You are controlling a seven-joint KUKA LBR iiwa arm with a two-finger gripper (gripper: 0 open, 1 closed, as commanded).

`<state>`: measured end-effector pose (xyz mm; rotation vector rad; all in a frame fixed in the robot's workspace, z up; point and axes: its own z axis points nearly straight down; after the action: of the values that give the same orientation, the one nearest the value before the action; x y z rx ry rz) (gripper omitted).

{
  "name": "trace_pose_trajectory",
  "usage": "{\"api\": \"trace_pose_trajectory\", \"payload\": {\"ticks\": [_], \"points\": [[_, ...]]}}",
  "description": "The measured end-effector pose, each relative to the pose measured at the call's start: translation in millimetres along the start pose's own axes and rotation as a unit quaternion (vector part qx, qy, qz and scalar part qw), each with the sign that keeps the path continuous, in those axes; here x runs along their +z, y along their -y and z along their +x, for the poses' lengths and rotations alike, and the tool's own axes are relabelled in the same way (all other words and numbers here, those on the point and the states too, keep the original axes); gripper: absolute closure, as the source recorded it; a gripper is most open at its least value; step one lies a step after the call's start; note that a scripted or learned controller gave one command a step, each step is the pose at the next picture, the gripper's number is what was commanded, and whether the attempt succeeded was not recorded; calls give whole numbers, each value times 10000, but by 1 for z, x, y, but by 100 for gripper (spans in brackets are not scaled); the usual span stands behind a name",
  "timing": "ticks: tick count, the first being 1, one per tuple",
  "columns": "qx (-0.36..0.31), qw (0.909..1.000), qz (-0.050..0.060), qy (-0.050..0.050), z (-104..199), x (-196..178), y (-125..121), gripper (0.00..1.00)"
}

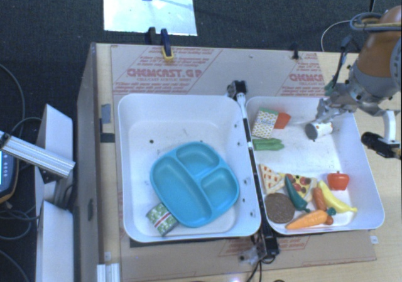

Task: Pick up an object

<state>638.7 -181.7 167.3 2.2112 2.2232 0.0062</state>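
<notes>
My gripper (326,115) hangs over the far right part of the right bin (367,168). A small white and grey cylinder (318,129) lies tilted just below it, touching or nearly touching the fingertips; whether it is held cannot be told. Nearer in that bin lie a patterned box (265,122), an orange piece (282,120), a green pea pod (267,144), a pizza slice (271,178), a brown patty (279,207), a carrot (309,218), a banana (336,198) and a red tomato (338,180).
The left bin (135,149) holds a blue divided plate (195,183) and a small green and white carton (161,218) at its near edge. A black divider rail (248,149) runs between the bins. Cardboard (182,70) lies under both.
</notes>
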Motion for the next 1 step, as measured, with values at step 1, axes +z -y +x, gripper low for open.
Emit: {"api": "trace_pose_trajectory", "payload": {"ticks": [1], "points": [[4,10000,18,0,-1,1,1,0]]}}
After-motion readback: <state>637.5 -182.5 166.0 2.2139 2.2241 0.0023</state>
